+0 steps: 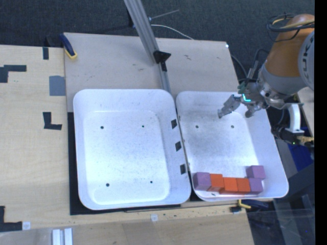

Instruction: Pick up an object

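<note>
Purple and orange blocks lie in a row along the near wall of the right bin point(265, 142): a purple block point(202, 179) at the left, orange blocks point(231, 184) in the middle, and purple blocks point(255, 173) stacked at the right end. My gripper point(237, 107) hangs over the far right part of this bin, well away from the blocks. Its two fingers stand spread apart with nothing between them.
The left bin point(125, 147) sits beside the right one. A slanted metal rail point(145, 27) runs from the top of the view to the gap between the bins. A blue and yellow clamp point(68, 47) rests at the bench's far left corner.
</note>
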### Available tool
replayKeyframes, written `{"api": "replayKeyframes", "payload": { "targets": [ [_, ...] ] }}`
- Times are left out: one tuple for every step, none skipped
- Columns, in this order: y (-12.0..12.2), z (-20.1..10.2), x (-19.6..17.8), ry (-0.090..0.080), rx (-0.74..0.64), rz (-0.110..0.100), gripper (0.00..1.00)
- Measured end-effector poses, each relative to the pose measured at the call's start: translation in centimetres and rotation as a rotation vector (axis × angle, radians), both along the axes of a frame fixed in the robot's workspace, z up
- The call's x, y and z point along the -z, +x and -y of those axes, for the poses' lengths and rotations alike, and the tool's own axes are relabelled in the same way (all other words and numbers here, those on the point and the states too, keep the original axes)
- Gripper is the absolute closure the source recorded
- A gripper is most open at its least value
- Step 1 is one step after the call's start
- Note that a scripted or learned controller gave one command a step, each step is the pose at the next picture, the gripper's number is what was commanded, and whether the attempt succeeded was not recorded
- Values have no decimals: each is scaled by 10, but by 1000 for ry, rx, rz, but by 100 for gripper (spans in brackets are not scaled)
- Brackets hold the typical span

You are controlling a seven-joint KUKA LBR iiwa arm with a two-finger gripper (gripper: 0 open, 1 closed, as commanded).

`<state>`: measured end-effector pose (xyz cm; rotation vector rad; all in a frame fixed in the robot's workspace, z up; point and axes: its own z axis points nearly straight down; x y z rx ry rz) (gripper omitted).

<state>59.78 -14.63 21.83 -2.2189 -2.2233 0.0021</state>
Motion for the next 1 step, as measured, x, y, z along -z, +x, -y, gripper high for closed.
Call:
{"api": "replayKeyframes", "payload": {
  "targets": [
    [-83, 23, -62, -1, 5, 3, 0]
  ]
}}
